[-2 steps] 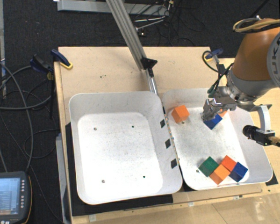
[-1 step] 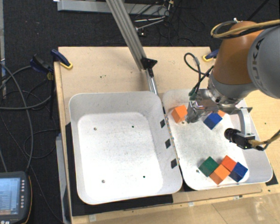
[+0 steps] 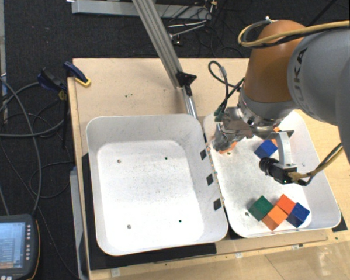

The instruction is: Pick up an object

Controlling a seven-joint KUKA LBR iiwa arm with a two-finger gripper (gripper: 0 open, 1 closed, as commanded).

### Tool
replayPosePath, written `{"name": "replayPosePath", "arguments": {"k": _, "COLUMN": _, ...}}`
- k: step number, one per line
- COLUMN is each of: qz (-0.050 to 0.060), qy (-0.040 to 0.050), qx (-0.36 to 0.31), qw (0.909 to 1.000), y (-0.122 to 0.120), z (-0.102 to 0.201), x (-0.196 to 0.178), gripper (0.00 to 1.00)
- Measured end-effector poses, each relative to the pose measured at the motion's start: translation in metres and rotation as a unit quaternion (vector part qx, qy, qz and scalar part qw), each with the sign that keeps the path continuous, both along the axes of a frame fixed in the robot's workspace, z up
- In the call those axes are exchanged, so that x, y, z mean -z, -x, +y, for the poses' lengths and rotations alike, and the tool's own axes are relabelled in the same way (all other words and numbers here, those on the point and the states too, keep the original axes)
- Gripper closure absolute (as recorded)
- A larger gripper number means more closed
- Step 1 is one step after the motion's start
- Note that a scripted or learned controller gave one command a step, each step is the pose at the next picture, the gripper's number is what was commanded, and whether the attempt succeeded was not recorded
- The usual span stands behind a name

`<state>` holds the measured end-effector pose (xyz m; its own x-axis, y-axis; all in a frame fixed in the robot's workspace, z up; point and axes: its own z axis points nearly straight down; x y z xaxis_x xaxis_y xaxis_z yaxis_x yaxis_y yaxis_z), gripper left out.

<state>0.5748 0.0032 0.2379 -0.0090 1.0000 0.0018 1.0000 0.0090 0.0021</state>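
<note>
My gripper is lowered over the far left corner of the right bin, close to the rim it shares with its neighbour. Whether the fingers are spread or closed cannot be told from this slanted overhead view, since the wrist hides most of them. A small orange thing shows right at the tip, touching the bin floor; I cannot say that it is gripped.

Just beside my wrist, toward the bin's right edge, lies a blue block, partly covered by the black fitting on my arm. Near the front edge of the same bin sits a tight cluster: a green block, an orange block touching it, a second orange block behind that, and another blue block at the cluster's right end.

The left bin lies alongside, its right rim touching the right bin's left rim. Both rest on the wooden bench. A blue-and-yellow clamp grips the bench's far left corner, and a handheld control pad lies on the floor beyond the bench's front left corner.
</note>
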Motion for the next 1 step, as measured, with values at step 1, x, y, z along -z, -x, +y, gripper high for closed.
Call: {"name": "replayPosePath", "arguments": {"k": 1, "qz": 0.0, "qy": 0.0, "qx": 0.0, "qw": 1.0, "y": -0.0045, "z": 0.051, "x": -0.0076, "gripper": 1.0}}
